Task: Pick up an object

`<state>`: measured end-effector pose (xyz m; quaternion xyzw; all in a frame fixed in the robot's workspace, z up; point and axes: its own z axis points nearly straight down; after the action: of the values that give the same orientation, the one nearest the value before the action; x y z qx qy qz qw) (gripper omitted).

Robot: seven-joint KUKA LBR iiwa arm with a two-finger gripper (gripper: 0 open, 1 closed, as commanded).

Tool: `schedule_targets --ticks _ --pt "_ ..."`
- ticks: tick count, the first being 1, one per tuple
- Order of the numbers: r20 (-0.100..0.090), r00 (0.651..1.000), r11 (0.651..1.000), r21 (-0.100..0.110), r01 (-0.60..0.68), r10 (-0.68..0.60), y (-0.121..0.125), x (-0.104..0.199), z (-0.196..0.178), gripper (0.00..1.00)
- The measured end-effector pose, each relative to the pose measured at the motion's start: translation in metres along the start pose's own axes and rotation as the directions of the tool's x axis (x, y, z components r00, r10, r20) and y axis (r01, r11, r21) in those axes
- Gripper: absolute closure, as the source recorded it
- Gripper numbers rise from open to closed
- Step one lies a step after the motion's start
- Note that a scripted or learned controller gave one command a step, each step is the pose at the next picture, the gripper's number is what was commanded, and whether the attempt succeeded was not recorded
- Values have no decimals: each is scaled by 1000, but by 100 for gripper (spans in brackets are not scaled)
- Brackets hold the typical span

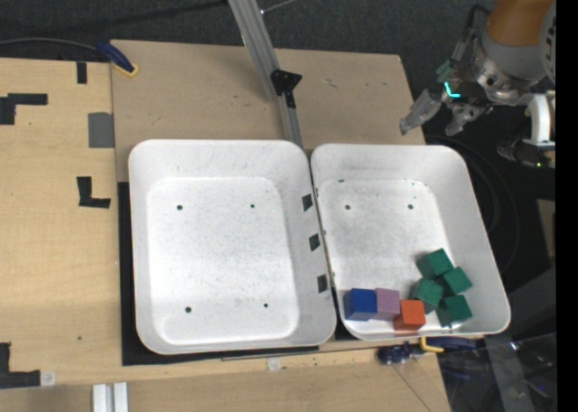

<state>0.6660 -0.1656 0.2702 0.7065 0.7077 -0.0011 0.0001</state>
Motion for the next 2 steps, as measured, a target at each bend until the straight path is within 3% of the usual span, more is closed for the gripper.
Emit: schedule_targets --ticks 2 --pt "-2 1000 1000 7 0 0 3 4 128 0"
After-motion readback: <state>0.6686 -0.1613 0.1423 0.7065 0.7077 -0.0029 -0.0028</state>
